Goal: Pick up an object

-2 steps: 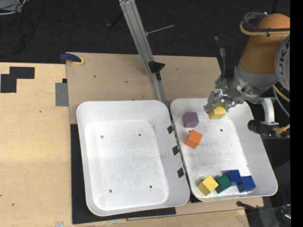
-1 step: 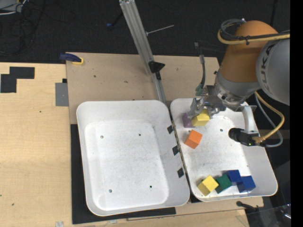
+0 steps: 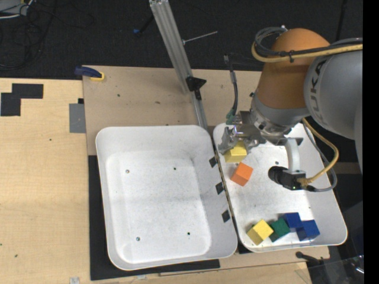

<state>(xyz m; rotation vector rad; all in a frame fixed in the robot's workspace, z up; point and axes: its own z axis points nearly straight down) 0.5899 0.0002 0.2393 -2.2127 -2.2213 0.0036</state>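
- Tool [image 3: 232, 145] low over the far left corner of the right bin [image 3: 331, 218], under the grey arm [image 3: 331, 93] with its orange band [image 3: 290, 70].
- Yellow block [image 3: 236, 154] right at the fingertips; whether clamped between the fingers or merely touched, impossible to tell from this slant.
- Orange block [image 3: 241, 174] just beside the yellow block, nearer the camera, resting tilted on the bin floor.
- Cluster in the near corner of the right bin: second yellow block [image 3: 259, 232], green block [image 3: 278, 228], blue blocks [image 3: 299, 225], all touching or nearly so.
- Left bin [image 3: 118, 141] side by side with the right one on the worktop [image 3: 136, 99].
- Slanted metal rail [image 3: 174, 46] rising behind the bins.
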